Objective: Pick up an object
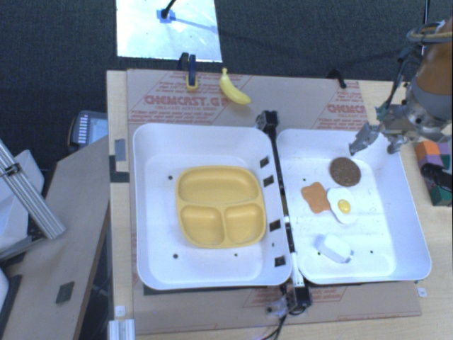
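The right bin [403,211] holds a round brown patty [345,171], an orange piece [315,196], a toy fried egg [342,207] and a small white block [335,248]. My gripper [376,139] hangs over the bin's far right corner, just up and right of the patty. Its two grey fingers are spread apart with nothing between them. The arm comes in from the right edge.
The left bin [152,161] bears a yellow divided tray [216,205]. A toy banana [233,89] and a yellow-handled clamp [190,73] lie on the board behind the bins. Coloured blocks [433,161] sit at the right edge.
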{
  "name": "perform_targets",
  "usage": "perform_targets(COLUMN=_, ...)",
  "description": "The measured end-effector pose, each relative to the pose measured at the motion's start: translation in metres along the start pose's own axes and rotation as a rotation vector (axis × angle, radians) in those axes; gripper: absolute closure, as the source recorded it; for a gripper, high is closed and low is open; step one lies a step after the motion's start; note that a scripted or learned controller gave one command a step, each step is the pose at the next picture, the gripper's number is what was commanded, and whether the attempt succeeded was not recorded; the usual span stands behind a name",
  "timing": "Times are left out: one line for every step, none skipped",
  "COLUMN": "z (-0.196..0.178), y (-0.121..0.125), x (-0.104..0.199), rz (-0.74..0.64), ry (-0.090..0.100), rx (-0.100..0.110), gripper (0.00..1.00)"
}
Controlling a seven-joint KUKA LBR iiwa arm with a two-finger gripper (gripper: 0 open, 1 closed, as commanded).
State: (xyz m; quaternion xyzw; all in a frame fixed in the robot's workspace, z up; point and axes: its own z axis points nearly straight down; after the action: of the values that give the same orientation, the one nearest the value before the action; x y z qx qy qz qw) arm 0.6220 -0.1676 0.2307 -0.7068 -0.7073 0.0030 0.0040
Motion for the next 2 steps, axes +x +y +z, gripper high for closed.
perform_targets(z=-0.007, y=0.002, x=0.000, rz=-0.002, ry=-0.002, rx=-0.012, gripper=0.00)
perform_targets(z=0.045, y=0.013, x=-0.003, rz=-0.002, ry=-0.002, rx=-0.009, gripper=0.00)
